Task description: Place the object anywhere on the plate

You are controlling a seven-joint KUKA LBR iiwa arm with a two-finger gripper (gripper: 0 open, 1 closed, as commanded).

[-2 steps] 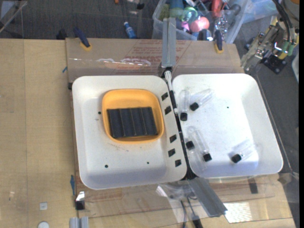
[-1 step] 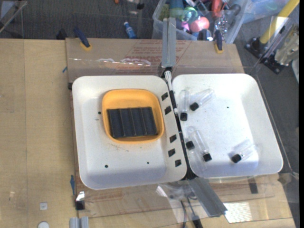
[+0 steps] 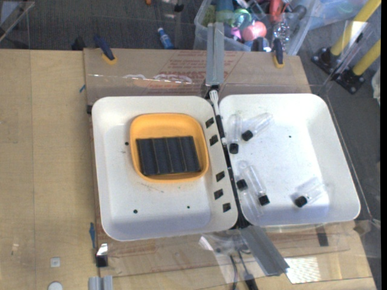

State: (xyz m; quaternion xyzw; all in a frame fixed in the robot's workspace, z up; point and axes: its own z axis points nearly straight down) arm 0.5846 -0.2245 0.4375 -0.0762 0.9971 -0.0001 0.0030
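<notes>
In your left bin (image 3: 109, 162) sits an orange plate (image 3: 166, 121), and a black ridged slab (image 3: 168, 156) lies flat on it, inside the rim. In your right bin (image 3: 302, 144), several clear vials (image 3: 309, 192) with black caps lie scattered, apart from one another. You cannot tell whether the gripper is released or clenched.

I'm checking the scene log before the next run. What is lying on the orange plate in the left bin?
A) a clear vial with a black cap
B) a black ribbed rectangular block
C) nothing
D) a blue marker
B: a black ribbed rectangular block lies flat on the orange plate, inside the left bin.
</notes>
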